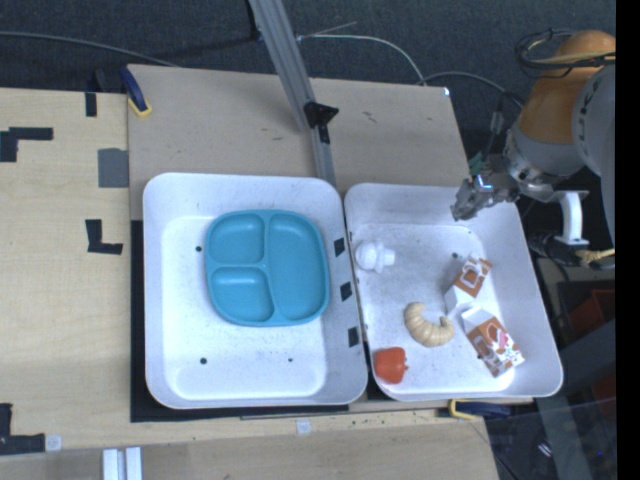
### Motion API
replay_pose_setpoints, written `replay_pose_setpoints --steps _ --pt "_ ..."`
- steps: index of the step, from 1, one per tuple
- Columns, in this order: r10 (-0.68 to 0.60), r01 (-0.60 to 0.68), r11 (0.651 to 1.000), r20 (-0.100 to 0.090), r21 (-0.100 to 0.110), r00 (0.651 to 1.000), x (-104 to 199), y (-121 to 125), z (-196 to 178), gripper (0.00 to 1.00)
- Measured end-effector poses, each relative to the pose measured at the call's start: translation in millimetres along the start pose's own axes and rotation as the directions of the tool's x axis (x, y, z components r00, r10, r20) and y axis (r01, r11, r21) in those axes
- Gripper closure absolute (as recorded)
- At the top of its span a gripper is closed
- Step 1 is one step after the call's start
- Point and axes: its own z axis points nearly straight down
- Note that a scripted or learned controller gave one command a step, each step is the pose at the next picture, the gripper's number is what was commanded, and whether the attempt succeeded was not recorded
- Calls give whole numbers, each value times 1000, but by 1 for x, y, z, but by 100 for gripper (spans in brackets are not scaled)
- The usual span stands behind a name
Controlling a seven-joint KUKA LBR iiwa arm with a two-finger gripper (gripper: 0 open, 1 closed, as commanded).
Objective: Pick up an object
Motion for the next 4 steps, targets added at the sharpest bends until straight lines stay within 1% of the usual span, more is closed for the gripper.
replay_pose_setpoints --steps 1,2,3,4 --pt "1 -1 1000 0 0 1000 0 1 -54 100" --pt "-2 2 1000 -2 6 1000 44 -1 -55 100" --pt "-4 4 1000 -3 5 1000 89 -6 -61 100" --pt "-4 4 1000 -3 7 1000 145 -18 -65 100"
